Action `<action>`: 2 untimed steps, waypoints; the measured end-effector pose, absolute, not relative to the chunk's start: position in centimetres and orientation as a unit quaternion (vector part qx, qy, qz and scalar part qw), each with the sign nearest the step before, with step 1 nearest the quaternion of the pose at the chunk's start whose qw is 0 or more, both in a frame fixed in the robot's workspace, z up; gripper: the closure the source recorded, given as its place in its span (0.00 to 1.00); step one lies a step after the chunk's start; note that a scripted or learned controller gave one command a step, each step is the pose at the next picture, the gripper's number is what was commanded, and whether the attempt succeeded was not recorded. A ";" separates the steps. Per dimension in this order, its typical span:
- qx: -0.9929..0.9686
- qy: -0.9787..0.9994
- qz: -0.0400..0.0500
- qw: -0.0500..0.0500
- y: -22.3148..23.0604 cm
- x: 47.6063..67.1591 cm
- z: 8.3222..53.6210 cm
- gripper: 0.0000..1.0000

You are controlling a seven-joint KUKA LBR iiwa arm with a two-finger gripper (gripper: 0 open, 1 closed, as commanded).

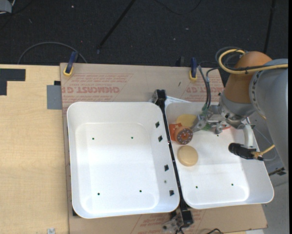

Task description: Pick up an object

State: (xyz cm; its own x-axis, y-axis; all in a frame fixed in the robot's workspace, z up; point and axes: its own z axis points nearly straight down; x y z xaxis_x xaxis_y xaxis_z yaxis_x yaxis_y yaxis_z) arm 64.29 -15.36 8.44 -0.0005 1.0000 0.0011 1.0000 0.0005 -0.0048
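Rightward — bin (262, 186) with tan puck (188, 156)

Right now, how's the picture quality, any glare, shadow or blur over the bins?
Camera view: lighting is even and soft; the white bins look bright but keep their edges; the tan disc casts a faint shadow; the gripper is small and slightly soft, so its fine detail is hard to read.
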 end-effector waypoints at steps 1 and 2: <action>-0.679 -0.734 0.001 0.001 -13.3 64.4 12.5 0.00; -0.679 -0.734 0.001 0.002 -13.3 64.3 12.4 0.00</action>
